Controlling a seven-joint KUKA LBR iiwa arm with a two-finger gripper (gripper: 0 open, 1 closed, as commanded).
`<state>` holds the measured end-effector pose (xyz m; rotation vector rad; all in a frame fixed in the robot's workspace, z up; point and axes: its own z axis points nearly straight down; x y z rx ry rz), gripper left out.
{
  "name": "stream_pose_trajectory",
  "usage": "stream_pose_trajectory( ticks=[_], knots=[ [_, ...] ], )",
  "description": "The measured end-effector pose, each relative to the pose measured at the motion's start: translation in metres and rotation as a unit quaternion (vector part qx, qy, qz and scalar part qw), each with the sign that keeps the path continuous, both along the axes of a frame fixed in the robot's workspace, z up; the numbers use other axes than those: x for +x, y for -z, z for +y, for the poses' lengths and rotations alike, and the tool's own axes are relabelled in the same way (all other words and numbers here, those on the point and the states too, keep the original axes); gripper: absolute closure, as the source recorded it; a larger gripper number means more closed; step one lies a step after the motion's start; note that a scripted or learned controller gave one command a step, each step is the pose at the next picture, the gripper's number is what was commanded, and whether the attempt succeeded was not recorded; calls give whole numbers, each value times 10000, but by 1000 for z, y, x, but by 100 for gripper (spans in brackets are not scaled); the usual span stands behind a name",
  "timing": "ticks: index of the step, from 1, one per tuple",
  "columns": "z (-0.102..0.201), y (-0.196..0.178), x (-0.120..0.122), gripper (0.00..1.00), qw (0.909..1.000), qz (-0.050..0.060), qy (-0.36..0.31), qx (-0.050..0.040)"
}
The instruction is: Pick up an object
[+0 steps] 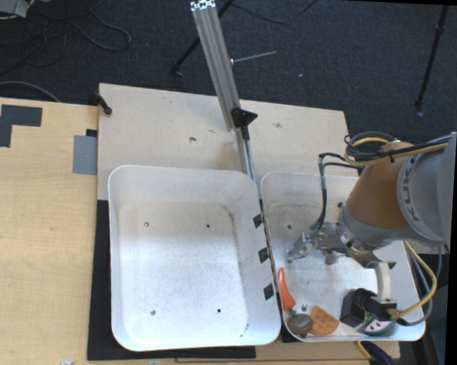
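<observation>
The hand (315, 249) hangs over the middle of the right bin (344, 185); how wide it stands cannot be told. The orange-red stick (285, 289) lies near the hand, down-left of it, with its long axis along the dividing wall, which crowds that side. Beyond the stick sit a brown lump (302, 323) and an orange wedge (325, 323).

Arm (389, 199) seen reaching in from right over right bin (289, 193). End effector (311, 248) positioned low over right bin floor, apart from all items. Red-orange elongated item (285, 288) laid along right bin's left wall. Brown round item (302, 323) and tan-orange wedge (325, 323) found touching at near edge. Green-white item (377, 327) lodged in near right corner. Left bin (178, 244) set just beside, on table (162, 127).
</observation>
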<state>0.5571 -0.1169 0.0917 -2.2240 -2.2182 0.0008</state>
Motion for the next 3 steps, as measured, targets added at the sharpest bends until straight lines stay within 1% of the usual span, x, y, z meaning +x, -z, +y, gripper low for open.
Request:
stream_pose_trajectory(
  ticks=[1,2,3],
  knots=[
    [-1,-11,0,100,10000,0,34,8],
    [-3,-53,2,100,10000,-6,3,0],
    [-7,-115,8,100,10000,-23,-15,-4]
  ],
)
